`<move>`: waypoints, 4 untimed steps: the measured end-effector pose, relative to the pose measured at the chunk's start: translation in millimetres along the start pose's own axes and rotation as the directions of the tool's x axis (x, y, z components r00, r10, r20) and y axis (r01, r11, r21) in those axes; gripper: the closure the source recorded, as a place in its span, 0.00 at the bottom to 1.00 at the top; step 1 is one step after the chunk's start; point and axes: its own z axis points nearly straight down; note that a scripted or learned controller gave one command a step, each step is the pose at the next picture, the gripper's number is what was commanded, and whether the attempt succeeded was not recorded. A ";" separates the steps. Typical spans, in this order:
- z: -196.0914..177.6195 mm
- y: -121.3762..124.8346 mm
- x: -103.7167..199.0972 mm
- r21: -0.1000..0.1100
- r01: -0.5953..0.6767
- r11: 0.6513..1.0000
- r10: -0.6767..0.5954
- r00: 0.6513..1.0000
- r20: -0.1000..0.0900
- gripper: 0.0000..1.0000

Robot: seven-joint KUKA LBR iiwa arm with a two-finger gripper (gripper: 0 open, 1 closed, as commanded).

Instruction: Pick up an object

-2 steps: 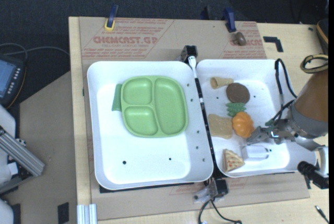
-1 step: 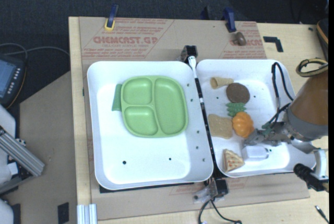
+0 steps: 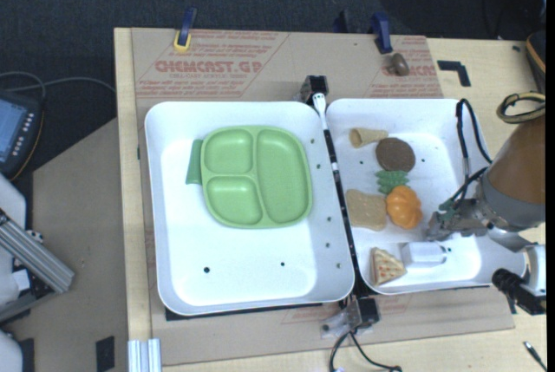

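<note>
**Gripper low at the right bin's near corner**

I cannot tell how the jaws stand; the gripper [image 3: 444, 225] sits just right of the orange fruit [image 3: 403, 207], above a pale flat piece [image 3: 423, 253]. Left of the fruit lies a tan slab [image 3: 365, 210], and a brown disc [image 3: 395, 154] behind it. The right bin [image 3: 451, 114] is crowded; the left bin [image 3: 173, 257] has bare floor around the green tray [image 3: 257, 176].

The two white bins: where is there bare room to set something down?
Left bin: bare floor in front of the green divided plate. Right bin: crowded, with a brown patty, orange fruit, bread slice, pizza wedge and the hand.
</note>
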 end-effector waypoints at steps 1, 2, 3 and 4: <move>-43.4 2.2 -5.3 -0.005 0.002 1.000 -0.002 1.000 0.003 1.00; -96.4 -6.9 -7.5 -0.007 0.002 1.000 -0.002 1.000 0.004 1.00; -132.2 -5.8 -7.9 -0.006 0.003 1.000 -0.003 1.000 0.003 1.00; -135.1 3.8 35.1 -0.004 0.007 1.000 -0.007 1.000 0.001 1.00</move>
